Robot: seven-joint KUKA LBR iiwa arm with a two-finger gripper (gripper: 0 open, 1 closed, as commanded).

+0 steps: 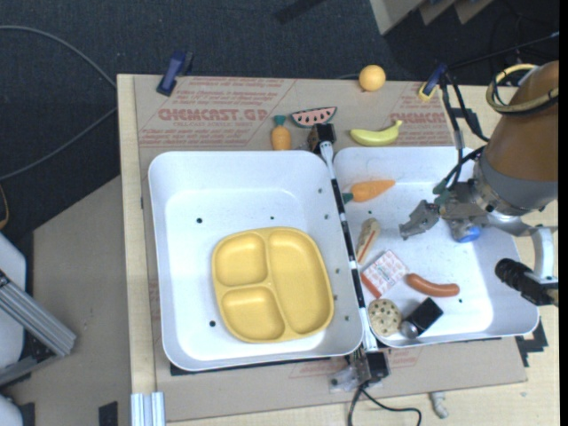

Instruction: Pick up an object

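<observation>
My gripper (433, 216) hangs over the middle of the right bin (497, 313), with the grey arm and its orange band coming in from the right. Its tip points left, toward bare bin floor. In that bin lie an orange carrot (372, 189) at the back, a tan bun-like piece (366, 235) by the left wall, a red-and-white packet (384, 272), a red sausage (432, 285), a round cookie (383, 314) and a black block (425, 315). A small blue item (469, 234) shows just under the wrist. Nothing is visibly held.
The left bin (177, 202) holds a yellow divided plate (271, 284). On the bench behind the bins sit a banana (376, 134), a watermelon slice (315, 114), a small orange fruit (281, 138) and an orange ball (373, 78). Cables run along the right side.
</observation>
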